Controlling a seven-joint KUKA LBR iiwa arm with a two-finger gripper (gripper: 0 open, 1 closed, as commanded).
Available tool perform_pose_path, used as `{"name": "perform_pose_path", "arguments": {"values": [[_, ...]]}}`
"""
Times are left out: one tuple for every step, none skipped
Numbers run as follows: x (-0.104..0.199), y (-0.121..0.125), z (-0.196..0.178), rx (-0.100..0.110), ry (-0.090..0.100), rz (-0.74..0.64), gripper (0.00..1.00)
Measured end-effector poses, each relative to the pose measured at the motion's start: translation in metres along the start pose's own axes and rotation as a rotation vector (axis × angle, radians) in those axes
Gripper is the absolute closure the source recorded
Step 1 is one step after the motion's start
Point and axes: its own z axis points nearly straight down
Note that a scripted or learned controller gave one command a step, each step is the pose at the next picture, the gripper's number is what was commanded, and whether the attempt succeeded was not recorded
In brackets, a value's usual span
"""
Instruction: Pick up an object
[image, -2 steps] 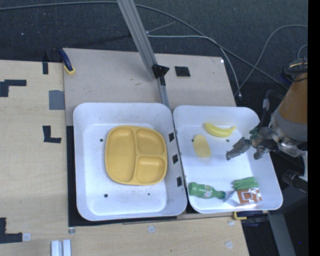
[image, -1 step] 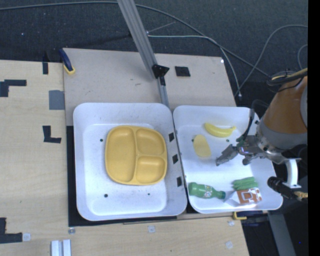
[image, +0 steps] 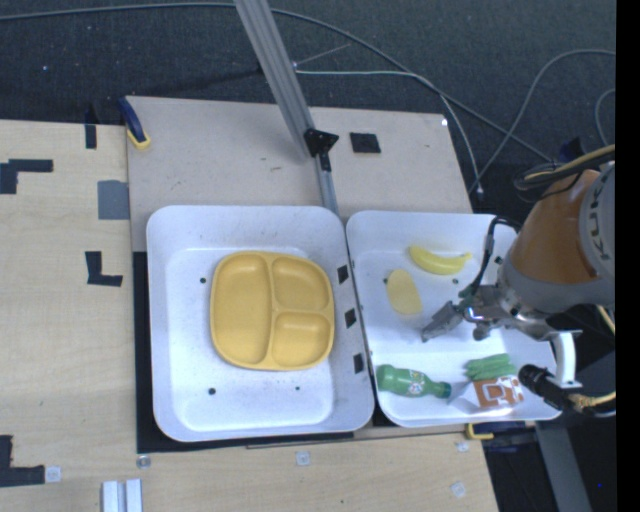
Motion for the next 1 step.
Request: {"name": "perform_pose_path", "arguments": {"values": [[0.0006,0.0006,-0.0124,-0.002,0.0,-0.002,1.0]]}}
